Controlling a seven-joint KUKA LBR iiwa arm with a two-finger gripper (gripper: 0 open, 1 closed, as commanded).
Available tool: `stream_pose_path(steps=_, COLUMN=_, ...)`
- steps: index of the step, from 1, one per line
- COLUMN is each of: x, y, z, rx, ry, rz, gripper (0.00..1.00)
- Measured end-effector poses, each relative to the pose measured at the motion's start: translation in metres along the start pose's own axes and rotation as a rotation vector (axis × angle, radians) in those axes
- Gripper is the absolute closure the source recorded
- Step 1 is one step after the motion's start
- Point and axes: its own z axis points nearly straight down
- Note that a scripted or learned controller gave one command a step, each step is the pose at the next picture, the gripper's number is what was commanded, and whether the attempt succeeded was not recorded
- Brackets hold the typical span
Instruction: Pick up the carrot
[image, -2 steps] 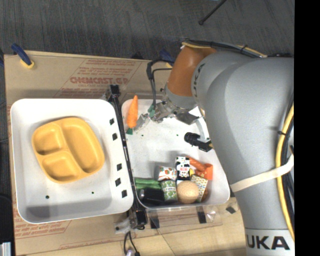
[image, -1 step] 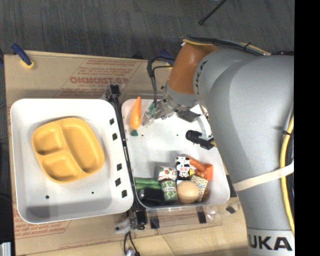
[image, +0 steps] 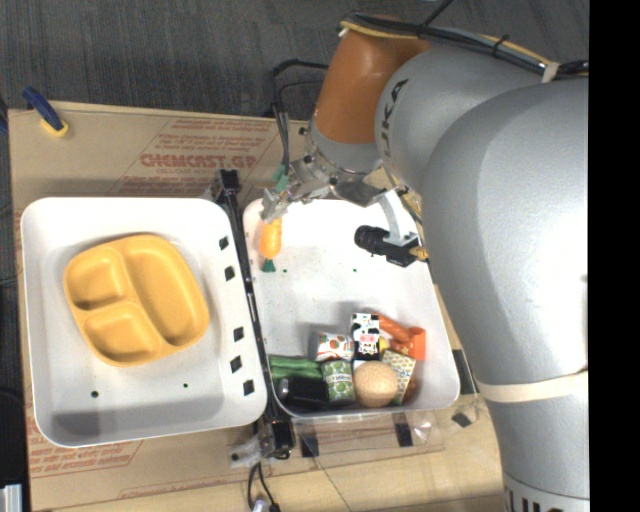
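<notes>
Camera view, carrot (image: 270, 239) below claw (image: 277, 199)

I work at a robotics lab bench, not in a home. Two shallow white bins (image: 40, 300) sit side by side on brown printed cardboard (image: 150, 150), clipped together with black clamps (image: 232, 190) along the seam. Cables (image: 262, 490) trail out at six o'clock, and dark flooring (image: 150, 50) shows at twelve. Toy groceries (image: 350, 370) fill one corner.

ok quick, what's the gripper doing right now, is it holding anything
Gripper: just above the carrot in the right bin; open or shut cannot be told.
</notes>
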Motion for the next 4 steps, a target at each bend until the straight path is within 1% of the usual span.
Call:
stream_pose_path(steps=1, x=0.035, y=0.011, z=0.006, rx=0.013, ry=0.004, rz=-0.108, gripper=1.0)
stream_pose_path(steps=2, x=0.083, y=0.03, z=0.006, rx=0.009, ry=0.002, rz=0.06, gripper=1.0)
stream_pose_path(steps=3, x=0.064, y=0.023, z=-0.065, rx=0.007, ry=-0.001, rz=0.24, gripper=1.0)
stream_pose_path(steps=4, x=0.123, y=0.043, z=-0.068, rx=0.009, ry=0.001, rz=0.004, gripper=1.0)
